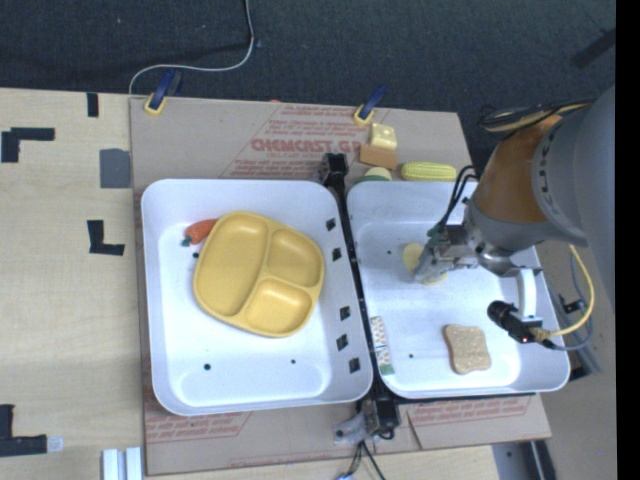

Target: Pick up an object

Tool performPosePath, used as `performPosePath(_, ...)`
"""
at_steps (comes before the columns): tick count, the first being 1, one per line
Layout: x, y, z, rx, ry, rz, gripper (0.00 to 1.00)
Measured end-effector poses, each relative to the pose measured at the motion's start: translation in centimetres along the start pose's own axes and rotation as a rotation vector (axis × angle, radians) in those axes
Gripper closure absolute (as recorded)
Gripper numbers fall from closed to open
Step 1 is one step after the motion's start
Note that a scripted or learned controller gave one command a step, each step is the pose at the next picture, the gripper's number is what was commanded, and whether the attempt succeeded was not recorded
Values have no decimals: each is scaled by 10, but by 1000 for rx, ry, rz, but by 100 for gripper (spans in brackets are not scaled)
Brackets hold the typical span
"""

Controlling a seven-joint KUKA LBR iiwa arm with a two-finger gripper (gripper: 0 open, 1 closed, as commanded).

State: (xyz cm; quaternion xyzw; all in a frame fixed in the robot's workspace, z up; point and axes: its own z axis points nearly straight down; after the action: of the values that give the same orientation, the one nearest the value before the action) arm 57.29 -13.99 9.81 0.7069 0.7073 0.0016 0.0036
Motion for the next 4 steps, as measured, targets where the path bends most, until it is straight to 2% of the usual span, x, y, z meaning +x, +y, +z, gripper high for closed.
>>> performPosePath(1,33,-4,11,2,-1,-1,100)
performPosePath(2,-34,17,11,1,3,1,100)
performPosePath(3,-58,20,11,2,6,-1,100)
performPosePath(4,-38,7,10,-2,-3,0,100)
